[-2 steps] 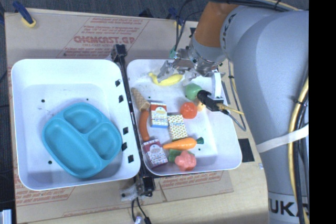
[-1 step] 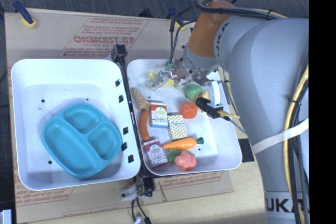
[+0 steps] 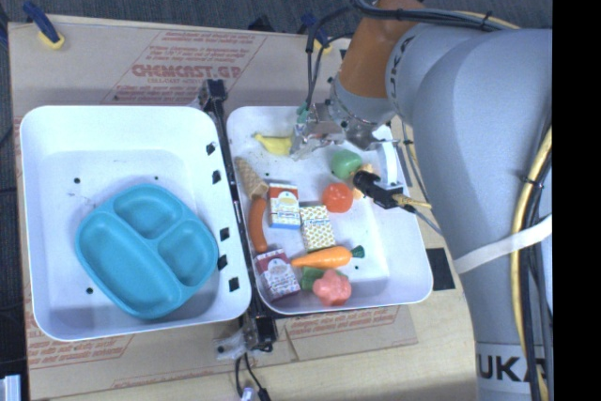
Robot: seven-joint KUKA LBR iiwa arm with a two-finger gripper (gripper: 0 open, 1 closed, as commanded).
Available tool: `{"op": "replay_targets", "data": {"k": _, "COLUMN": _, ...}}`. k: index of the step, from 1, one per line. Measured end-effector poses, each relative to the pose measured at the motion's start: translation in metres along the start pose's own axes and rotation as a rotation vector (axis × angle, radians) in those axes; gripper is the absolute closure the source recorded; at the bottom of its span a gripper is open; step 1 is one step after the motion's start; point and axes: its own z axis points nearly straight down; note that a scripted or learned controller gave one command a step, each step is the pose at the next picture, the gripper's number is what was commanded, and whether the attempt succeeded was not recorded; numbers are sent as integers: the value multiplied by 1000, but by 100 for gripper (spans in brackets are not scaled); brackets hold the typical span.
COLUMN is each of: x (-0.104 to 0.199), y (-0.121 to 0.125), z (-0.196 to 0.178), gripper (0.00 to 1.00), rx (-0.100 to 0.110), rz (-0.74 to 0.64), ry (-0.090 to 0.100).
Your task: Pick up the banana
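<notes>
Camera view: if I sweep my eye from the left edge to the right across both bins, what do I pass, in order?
Left bin → blue tray → sausage → banana → pincer → tomato → grey arm.

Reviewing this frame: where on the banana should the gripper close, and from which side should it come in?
Probably across the middle of the banana, coming straight down from above. It lies flat on the floor of the right bin, long axis running roughly left to right, so closing across its narrow width suits it best. The bin's back wall is close behind, which makes a sideways approach awkward. The gripper is already at its right end.
</notes>
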Motion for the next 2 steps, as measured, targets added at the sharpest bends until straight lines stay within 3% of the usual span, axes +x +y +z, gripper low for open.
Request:
{"op": "replay_targets", "data": {"k": 1, "x": 46, "y": 3, "z": -20, "gripper": 100, "rx": -3, "rz": -27, "ry": 0}}
{"op": "replay_targets", "data": {"k": 2, "x": 135, "y": 7, "z": -90, "gripper": 100, "rx": -4, "rz": 184, "ry": 0}}
